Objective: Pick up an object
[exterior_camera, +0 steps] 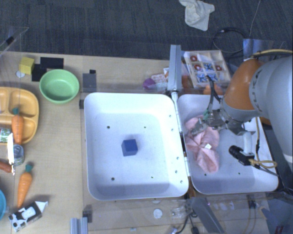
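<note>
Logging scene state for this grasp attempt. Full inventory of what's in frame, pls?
bins: 2, white, side by side mid-bench
block: 1, blue, middle of left bin
cloth: 1, pink, crumpled in right bin, left half
bowl: 1, green, bench left of the bins
tray: 1, yellow-orange, compartmented, far left edge
toy carrots: 2, orange; one on the tray, one on the bench below it
cow-pattern carton: 1, black and white, bottom left
small cube: 1, yellow, top left
booklet: 1, printed, behind right bin
rag: 1, whitish, on floor at top
arm: 1, grey with orange band, from right
gripper: 1, at the cloth's top edge; finger state unclear
</note>
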`<state>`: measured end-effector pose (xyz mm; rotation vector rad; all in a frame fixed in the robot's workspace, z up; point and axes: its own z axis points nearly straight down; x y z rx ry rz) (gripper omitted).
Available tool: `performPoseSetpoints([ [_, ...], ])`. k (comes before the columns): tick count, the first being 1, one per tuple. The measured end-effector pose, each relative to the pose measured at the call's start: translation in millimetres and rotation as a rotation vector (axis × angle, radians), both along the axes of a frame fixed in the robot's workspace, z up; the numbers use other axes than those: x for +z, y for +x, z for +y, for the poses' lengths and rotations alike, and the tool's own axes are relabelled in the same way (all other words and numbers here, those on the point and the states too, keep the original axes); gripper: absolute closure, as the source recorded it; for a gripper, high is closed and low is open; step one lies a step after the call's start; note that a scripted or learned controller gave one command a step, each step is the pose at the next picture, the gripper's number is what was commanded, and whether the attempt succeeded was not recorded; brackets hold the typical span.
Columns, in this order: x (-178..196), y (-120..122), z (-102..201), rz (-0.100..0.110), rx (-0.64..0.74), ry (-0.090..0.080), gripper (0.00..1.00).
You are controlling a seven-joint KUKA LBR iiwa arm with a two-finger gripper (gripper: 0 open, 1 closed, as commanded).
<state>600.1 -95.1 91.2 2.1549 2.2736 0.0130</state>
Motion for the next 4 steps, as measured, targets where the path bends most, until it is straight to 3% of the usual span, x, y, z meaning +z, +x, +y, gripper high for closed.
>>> performPoseSetpoints([
  [1, -0.3, -22.9, -18.0, -0.004, 0.047, -0.002, 0.00],
  [2, -0.9, 40.7, 10.1, -0.003, 0.234, -0.004, 0.00],
  [3, -0.3, -0.6, -12.9, -0.002, 0.288, -0.005, 0.00],
  [4, 0.4, -35.1, 0.2, -0.006, 0.321, -0.006, 0.00],
])
